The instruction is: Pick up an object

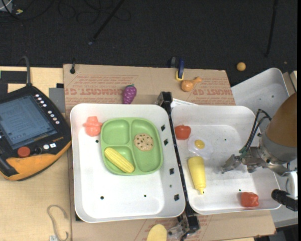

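Lying flat, yellow mustard bottle (196, 173)

Glossy white plastic bins (90, 205) (smooth) on matt brown cardboard (100, 84).

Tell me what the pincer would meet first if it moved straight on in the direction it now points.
The pincer points toward the view's left, so it would likely meet the yellow plastic mustard bottle lying in the right white bin. Its height above the bin floor is unclear, so it might pass over.
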